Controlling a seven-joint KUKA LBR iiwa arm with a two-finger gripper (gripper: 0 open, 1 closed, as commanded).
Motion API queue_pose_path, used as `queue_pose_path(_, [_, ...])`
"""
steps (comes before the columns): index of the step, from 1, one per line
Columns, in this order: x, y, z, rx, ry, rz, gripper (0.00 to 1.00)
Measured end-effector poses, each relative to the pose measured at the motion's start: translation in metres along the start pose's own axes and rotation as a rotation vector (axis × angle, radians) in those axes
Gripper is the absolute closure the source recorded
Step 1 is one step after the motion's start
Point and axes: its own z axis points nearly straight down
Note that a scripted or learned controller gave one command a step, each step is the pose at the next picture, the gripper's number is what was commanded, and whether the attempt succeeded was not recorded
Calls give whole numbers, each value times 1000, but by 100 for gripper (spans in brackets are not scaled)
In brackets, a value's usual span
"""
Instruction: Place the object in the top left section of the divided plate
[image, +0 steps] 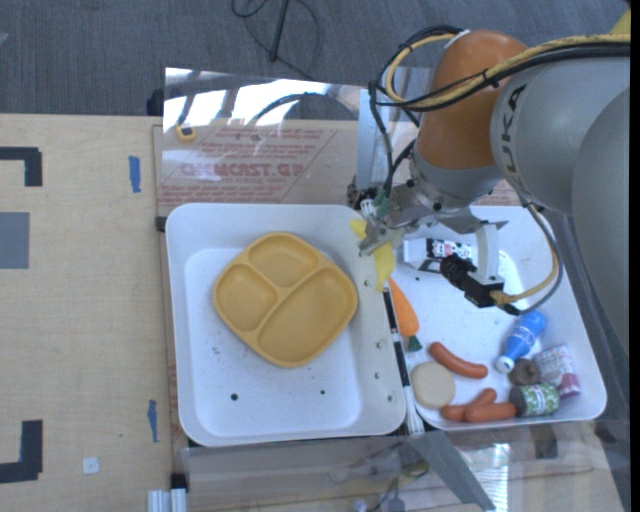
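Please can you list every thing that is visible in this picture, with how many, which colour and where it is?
divided plate: 1, yellow, left bin
carrot: 1, orange, right bin, left edge
sausages: 3, red-orange, right bin front
round slice: 1, beige, right bin front
bottle: 1, blue and white, right bin
cans: 2, mixed colours, right bin corner
yellow object: 1, at the claw, between bins
arm: 1, grey and orange, from right

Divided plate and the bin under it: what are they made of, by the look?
Divided plate: looks like moulded plastic, matte yellow-orange, with soft rounded ridges between its sections and no glare. Left bin: probably rigid plastic too, white with a slight sheen, rounded corners and a raised lip; thin coated metal can't be ruled out.
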Motion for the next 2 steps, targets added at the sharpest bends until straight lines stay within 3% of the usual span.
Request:
queue_pose_path(1, [45, 38, -30, -4, -2, -492, 100])
queue_pose_path(2, [91, 44, -30, -2, 0, -632, 100])
